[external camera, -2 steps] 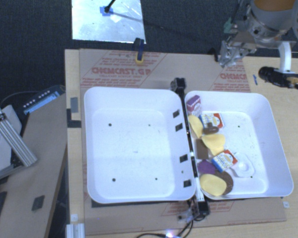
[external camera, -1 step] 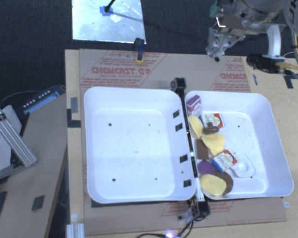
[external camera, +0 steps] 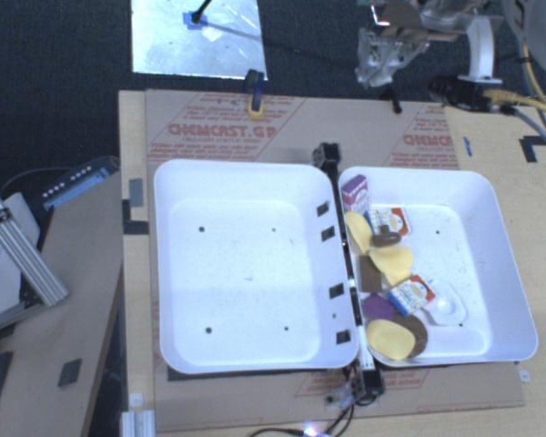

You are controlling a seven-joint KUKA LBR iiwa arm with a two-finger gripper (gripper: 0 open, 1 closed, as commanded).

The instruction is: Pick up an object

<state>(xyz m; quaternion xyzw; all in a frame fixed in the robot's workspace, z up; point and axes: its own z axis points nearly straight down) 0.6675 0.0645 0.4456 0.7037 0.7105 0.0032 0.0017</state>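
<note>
At upper right of frame, gripper (external camera: 379, 69) hanging high above right bin (external camera: 491, 244), opening impossible to tell. Risk: slipping off crowded food items (external camera: 387, 271) packed against left wall.

Both white bins, the left bin (external camera: 246, 267) and the right bin (external camera: 491, 244), look like smooth, slightly glossy plastic. Under them lies a matt brown cardboard sheet (external camera: 218, 126) with red print. At the upper left of the frame a metal plate (external camera: 196, 25) looks shiny and scuffed. The gripper (external camera: 379, 62) looks like bare metal.
</note>
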